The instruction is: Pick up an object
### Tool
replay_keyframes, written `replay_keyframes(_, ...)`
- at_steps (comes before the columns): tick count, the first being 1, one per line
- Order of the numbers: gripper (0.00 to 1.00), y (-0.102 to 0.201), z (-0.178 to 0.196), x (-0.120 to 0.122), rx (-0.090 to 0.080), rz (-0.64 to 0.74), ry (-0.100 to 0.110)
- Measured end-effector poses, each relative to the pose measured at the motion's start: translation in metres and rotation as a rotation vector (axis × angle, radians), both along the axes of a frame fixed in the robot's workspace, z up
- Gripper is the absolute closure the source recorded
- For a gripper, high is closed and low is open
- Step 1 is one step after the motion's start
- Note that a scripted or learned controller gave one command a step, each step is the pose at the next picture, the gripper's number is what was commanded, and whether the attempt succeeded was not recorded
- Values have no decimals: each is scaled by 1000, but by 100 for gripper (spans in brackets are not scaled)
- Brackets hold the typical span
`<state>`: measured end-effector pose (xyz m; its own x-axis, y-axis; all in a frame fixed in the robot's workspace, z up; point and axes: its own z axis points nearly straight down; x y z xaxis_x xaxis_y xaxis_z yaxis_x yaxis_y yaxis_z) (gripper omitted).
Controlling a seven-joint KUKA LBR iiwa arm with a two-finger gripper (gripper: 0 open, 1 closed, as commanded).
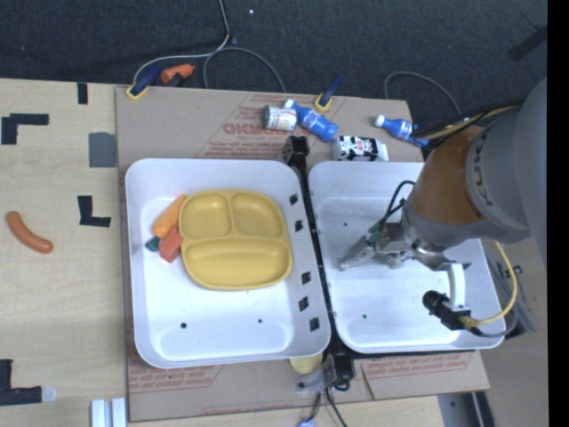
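I see the worktop (53, 176) carrying two white bins side by side on brown cardboard. The left bin (160, 323) holds a yellow divided plate (236, 238) with an orange and red toy (166, 229) touching its left edge. The arm (462, 189) reaches into the right bin (382, 314), its tool (356, 254) low over the bin floor. From here I cannot tell how the tool is set.
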<state>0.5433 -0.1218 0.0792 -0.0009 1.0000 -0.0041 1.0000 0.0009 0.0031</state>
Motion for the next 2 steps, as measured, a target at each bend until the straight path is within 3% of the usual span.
replay_keyframes(1, 0, -83, 21, 65, -2, -3, -3)
replay_keyframes(2, 0, -63, 8, -62, 2, -4, -1)
